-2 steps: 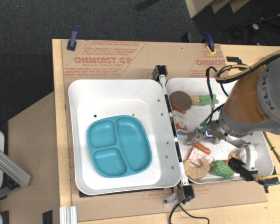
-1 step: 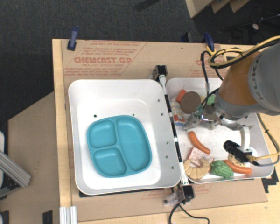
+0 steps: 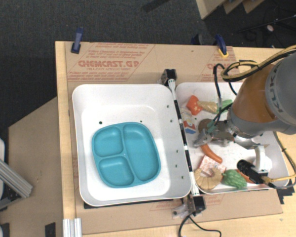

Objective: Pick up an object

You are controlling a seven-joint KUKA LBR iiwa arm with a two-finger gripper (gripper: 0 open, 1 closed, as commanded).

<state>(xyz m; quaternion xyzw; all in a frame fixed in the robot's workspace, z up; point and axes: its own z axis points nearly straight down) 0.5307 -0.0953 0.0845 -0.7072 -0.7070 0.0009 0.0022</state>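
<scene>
My gripper (image 3: 205,134) is low in the right bin (image 3: 281,158), near its left wall, with the grey and orange arm reaching in from the right. Toy foods lie around it. An orange-red piece (image 3: 193,104), a tan piece (image 3: 209,106) and a green piece (image 3: 226,103) sit behind it. A small red and blue item (image 3: 188,128) lies to its left. In front of it are an orange sausage (image 3: 212,153), a tan round piece (image 3: 209,176) and a green vegetable (image 3: 234,178). I see nothing between the fingers.
The left bin (image 3: 84,102) holds a teal divided plate (image 3: 126,153). A black rail (image 3: 180,127) runs between the two bins. Blue clamps (image 3: 77,40) hold the cardboard sheet at the bench's far edge.
</scene>
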